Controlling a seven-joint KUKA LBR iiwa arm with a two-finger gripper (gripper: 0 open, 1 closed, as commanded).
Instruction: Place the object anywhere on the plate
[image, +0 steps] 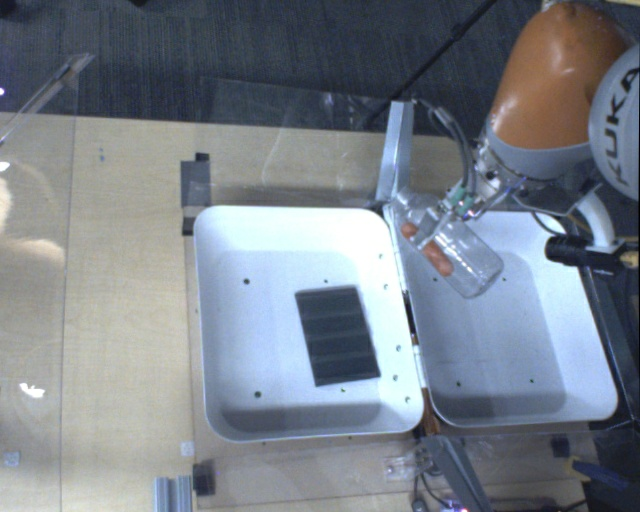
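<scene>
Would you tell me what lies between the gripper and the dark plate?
Bare white bin floor and the bins' shared rim separate gripper and plate.

Dark ridged plate (338, 335), white bins (230, 300)

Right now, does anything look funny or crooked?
Yes. A clear cup hangs tilted on its side by the gripper, over the right bin's far left corner. The dark plate lies slightly askew in the left bin.

Readable text: part of the maker's name in dark capitals, "KU" plainly and the next letters cut off by the frame edge | Location: pale grey casing of the robot arm (612, 120), beside its orange band | Other lettering: none legible
</scene>
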